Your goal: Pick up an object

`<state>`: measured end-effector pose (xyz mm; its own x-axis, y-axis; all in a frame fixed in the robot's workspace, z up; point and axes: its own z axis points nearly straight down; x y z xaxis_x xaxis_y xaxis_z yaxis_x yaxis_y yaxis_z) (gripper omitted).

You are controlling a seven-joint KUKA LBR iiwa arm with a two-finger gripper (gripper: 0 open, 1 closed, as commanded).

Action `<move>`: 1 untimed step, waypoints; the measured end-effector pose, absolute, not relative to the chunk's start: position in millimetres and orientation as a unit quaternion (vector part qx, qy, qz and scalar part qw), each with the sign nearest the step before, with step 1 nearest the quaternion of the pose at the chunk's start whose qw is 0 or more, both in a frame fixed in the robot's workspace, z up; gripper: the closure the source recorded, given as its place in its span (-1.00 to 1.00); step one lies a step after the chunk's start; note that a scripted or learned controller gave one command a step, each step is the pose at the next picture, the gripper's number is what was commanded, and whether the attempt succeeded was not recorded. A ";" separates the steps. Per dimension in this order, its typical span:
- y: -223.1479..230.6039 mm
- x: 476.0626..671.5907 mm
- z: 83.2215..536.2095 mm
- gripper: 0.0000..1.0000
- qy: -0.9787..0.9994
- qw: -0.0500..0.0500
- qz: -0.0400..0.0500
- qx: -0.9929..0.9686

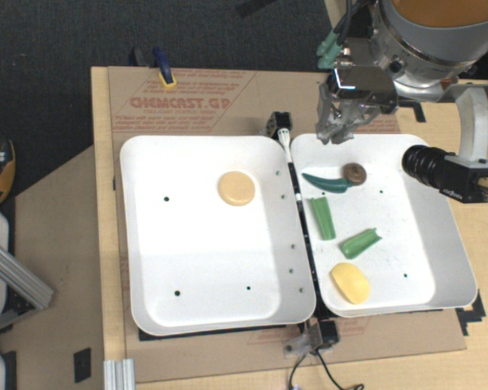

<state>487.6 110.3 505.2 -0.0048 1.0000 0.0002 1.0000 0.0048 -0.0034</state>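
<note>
Scattered across the left half of the right bin [415,242], five small things to pick from. Closest to the far edge, a brown round piece [355,174], touching or just beside the right tip of a curved teal piece [325,183] lying crosswise. Just nearer than those, hard by the bin's left edge, a green block [322,218] laid lengthwise, far to near. Beside it toward the middle, a second green block [359,243], tilted at a slant and apart from the first. Nearer still, toward the near-left corner, a yellow lump [350,283], a little short of the near edge. Over in the left bin [146,218], a tan round disc [237,188] lying flat in the far half, right of centre, well apart from every edge. Hanging over the far edge of the right bin, near its far-left corner: the gripper [335,132], pointing down, apart from the teal piece and the brown one just below it. Open or closed: cannot tell from this slant. Behind it, reaching in from the far right, the grey arm [423,51] with its orange band. Under both bins, a cardboard sheet [195,96] with red print along its far side. Clamped to the sheet's far edge, a blue and yellow clip [164,67]. Between the two bins at their far edge, a small black clip [278,124].
</note>
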 end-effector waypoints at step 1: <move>151.6 479.1 533.5 1.00 -0.708 -0.001 -0.002 -0.706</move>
